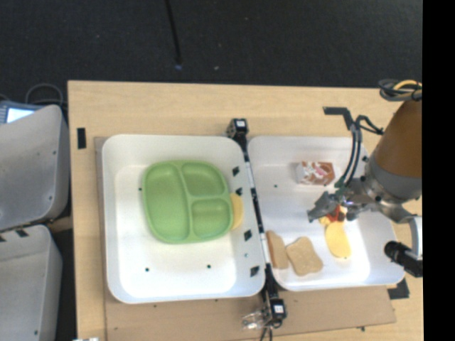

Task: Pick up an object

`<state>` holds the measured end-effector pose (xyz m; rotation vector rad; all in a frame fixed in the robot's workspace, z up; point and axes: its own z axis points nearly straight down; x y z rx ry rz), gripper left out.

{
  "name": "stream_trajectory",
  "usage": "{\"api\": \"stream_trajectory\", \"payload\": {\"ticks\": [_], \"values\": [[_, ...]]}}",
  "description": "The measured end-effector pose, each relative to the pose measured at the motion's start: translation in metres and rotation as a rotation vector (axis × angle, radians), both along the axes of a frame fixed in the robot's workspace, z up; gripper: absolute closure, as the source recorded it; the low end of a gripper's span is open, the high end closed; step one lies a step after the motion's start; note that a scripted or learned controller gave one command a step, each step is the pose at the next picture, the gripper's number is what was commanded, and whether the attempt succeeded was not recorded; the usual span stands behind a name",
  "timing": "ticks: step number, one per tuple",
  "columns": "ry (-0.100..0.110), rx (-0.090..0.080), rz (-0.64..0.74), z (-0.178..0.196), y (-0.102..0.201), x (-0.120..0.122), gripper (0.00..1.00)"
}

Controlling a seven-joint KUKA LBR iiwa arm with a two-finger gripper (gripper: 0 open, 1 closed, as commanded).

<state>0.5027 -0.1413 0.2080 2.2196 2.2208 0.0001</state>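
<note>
Hand over yellow piece

The arm shows a broad orange band above a grey wrist section. Black cables loop along its left side, from a dark bracket near the top down toward the wrist. The gripper is dark grey and angular, with small red and purple spots beside it.
</note>
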Motion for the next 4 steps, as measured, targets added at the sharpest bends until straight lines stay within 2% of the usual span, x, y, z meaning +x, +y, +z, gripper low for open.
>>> {"api": "stream_trajectory", "payload": {"ticks": [1,2,3,4], "values": [[0.006,0.001,-0.001,-0.063,0.003,0.000,0.00],[0.004,0.001,-0.003,-0.110,0.002,-0.001,0.00],[-0.002,0.001,-0.011,-0.097,0.001,0.001,1.00],[-0.006,-0.001,0.001,-0.039,0.005,-0.005,1.00]]}}
